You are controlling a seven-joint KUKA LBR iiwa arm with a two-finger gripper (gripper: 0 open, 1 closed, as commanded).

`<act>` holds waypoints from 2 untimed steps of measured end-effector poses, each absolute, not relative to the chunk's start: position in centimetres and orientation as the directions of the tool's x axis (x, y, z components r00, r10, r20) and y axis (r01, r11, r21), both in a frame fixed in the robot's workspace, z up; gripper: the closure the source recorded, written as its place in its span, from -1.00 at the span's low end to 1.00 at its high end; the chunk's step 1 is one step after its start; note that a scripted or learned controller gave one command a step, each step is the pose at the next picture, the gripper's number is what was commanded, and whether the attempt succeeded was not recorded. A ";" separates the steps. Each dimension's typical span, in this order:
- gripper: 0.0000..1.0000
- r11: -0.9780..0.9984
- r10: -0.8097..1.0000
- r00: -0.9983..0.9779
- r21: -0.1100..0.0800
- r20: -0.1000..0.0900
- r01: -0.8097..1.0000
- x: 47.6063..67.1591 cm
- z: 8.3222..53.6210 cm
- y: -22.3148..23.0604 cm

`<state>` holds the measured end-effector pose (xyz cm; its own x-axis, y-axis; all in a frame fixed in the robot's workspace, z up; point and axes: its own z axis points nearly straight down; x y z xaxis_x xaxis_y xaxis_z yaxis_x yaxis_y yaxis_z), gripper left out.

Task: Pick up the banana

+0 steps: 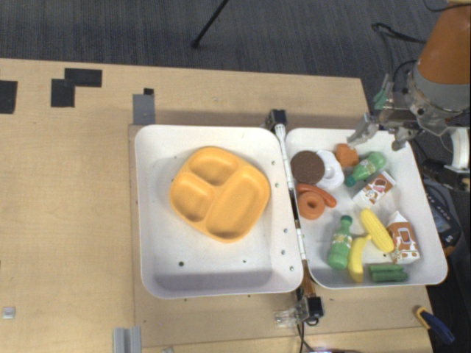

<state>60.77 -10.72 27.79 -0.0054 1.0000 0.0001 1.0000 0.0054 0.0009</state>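
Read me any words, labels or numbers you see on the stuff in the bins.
None can be read.
Small carton: red and white print, too blurred.
Second carton: brown and white print, too blurred.
Green bottle: label too small.
Second green bottle: label too small.

Fixed high above the surface, looking down at a slant on both white bins, arm entering from right.

A robotics lab: wooden bench with two white bins, toy food, cables.
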 end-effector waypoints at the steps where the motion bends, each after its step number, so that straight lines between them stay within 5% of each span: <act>1: -1.00 -0.017 1.000 0.017 -0.003 0.001 1.000 54.2 16.6 -11.2; 2: -1.00 0.015 1.000 -0.015 0.002 0.002 1.000 50.7 9.3 -15.8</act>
